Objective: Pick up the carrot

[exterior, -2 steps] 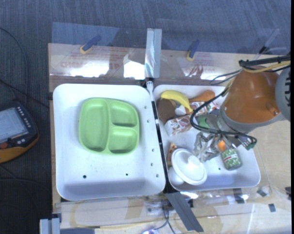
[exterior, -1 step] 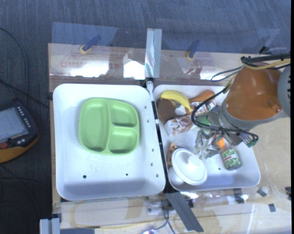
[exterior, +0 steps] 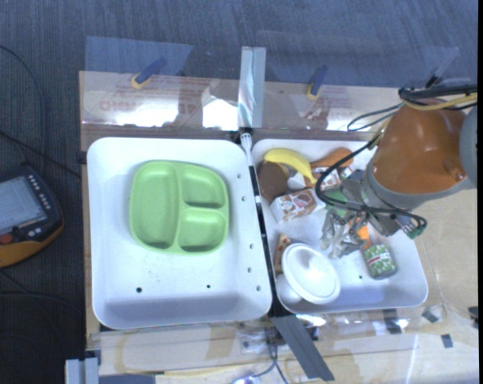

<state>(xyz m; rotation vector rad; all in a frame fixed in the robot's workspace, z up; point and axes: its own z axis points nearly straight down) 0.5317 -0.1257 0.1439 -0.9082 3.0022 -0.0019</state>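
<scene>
The arm's orange band (exterior: pixel 417 154) hides most of the carrot (exterior: pixel 335 158).

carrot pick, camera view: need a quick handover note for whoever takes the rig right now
End effector: low in the right bin, beside the green can; grip state unreadable.
Carrot: at the right bin's far edge, next to the banana, partly hidden by the arm.
Also there: white bowl, brown packet. Green plate sits in the left bin.
Done: no grasp visible.
Left: reach the carrot, grip it, lift.
</scene>
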